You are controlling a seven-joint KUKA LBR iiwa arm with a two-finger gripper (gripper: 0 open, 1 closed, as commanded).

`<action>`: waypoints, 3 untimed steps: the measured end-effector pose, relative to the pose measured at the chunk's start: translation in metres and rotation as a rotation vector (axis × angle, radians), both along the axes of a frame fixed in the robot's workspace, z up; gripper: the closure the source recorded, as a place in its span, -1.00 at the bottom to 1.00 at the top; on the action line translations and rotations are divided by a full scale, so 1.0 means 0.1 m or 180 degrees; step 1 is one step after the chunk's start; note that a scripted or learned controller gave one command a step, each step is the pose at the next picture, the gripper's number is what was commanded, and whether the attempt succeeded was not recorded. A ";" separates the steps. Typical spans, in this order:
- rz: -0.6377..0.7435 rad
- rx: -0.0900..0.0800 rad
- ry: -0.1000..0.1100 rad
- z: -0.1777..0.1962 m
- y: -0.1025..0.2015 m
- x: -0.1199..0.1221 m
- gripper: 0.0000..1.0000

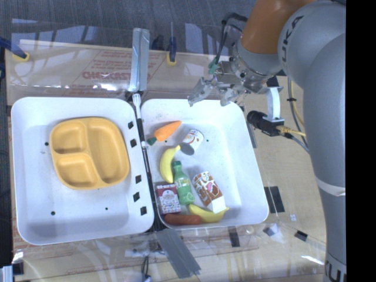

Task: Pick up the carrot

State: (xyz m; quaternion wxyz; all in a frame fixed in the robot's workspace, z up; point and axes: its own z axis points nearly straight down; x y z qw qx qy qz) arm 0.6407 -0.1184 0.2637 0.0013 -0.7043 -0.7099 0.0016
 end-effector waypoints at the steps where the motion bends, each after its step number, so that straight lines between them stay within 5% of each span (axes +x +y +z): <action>1: 0.1246 0.0005 -0.0046 -1.54 0.17 0.11 -1.00; 2: 0.1752 -0.0008 -0.0043 -1.59 0.18 0.21 -1.00; 3: 0.1447 -0.0005 -0.0032 -1.66 0.16 -0.06 -1.00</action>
